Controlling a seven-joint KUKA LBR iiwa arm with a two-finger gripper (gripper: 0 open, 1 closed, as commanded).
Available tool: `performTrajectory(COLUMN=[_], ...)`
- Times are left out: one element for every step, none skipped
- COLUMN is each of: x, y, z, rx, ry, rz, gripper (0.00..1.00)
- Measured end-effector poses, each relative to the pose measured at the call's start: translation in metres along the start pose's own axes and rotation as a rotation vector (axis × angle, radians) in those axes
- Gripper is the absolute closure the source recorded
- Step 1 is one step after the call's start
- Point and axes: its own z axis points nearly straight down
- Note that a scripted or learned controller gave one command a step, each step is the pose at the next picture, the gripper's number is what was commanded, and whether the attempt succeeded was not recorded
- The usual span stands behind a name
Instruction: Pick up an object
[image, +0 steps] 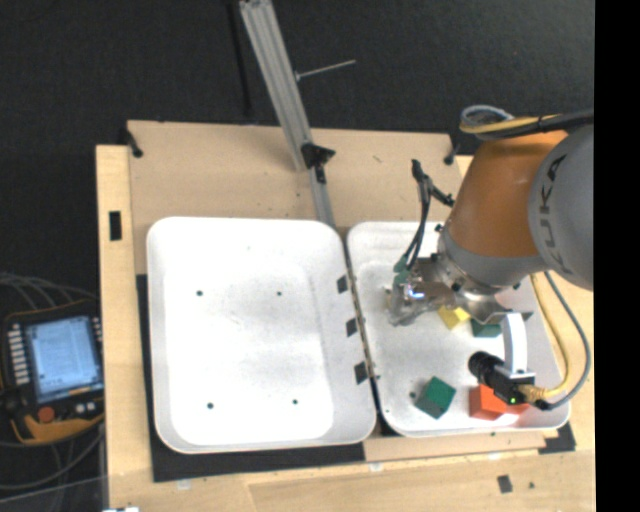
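- The grey arm with its orange band (510, 215) reaches in from the right and bends down over the right-hand shallow white plastic bin (400, 365). That makes sense to me, since every loose piece I can see lies in that bin.
- The metal gripper (405, 300) sits low in that bin, near the wall it shares with the left-hand shallow white plastic bin (250, 330). It looks like a grasping pose rather than a carrying one.
- From where I stand I cannot tell whether the tool is clenched or released. The wrist's bulk covers it from above, and I see nothing plainly held in it.
- The nearest candidate is a small yellow block (453, 318), lying on the bin floor just beside the gripper on its right and half tucked under the wrist. It is bright, squarish and hard-looking. I would guess it is the target, or the piece most easily knocked aside.
- A dark green piece (488, 325) lies just beyond it, mostly hidden, so its shape is unclear.
- Towards the bin's near edge, well apart from the gripper, a green cube (434, 397) sits tilted.
- An orange block (487, 403) rests near the green cube. Both lie in the open and look easy to reach.
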Motion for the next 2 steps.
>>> performTrajectory(x=[0.051, 0.096], y=[0.000, 0.003], z=[0.013, 0.021], rx=[0.002, 0.002], ry=[0.000, -0.001], rz=[0.001, 0.001], gripper=[1.00, 1.00])
